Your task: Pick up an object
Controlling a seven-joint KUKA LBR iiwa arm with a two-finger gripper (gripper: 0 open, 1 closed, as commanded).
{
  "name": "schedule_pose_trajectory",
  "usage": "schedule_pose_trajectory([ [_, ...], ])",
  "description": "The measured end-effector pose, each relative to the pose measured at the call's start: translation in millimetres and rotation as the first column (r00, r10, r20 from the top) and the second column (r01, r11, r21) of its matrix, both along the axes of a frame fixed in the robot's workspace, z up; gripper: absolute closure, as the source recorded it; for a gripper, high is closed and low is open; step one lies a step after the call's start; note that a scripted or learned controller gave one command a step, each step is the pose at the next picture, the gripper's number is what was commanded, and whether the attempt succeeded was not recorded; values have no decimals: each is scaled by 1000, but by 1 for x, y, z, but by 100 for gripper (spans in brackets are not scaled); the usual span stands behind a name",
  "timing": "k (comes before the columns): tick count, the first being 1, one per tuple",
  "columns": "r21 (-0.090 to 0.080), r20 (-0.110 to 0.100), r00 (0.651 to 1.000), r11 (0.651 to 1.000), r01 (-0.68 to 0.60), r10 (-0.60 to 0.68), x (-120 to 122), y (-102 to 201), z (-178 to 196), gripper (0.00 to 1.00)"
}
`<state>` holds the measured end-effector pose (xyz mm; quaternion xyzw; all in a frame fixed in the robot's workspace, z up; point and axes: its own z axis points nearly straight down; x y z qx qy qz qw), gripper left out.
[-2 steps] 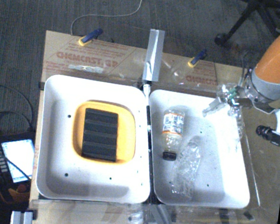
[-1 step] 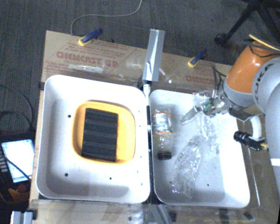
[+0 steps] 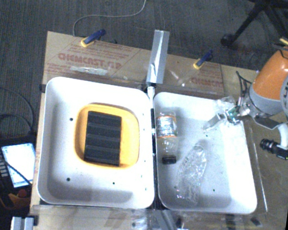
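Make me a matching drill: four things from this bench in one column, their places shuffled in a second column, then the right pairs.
Things:
1. yellow tray with black insert
2. small clear bottle
3. crumpled clear plastic
4. pincer

Places:
A. over the right bin's far right corner
B. middle of the left bin
C. right bin, near the divider
D. right bin, centre toward the near edge

Pairs: 1-B, 2-C, 3-D, 4-A
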<state>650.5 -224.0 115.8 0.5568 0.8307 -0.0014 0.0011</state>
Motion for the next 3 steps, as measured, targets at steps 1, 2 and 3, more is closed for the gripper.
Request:
schedule_pose_trajectory([
  [1, -3, 14, 1000, 1000, -3, 3, -64, 23, -24, 0],
  [2, 11, 0, 998, 998, 61, -61, 5, 6, -25, 0],
  [3, 5, 0, 989, 989, 150, -150, -45, 9, 44, 0],
])
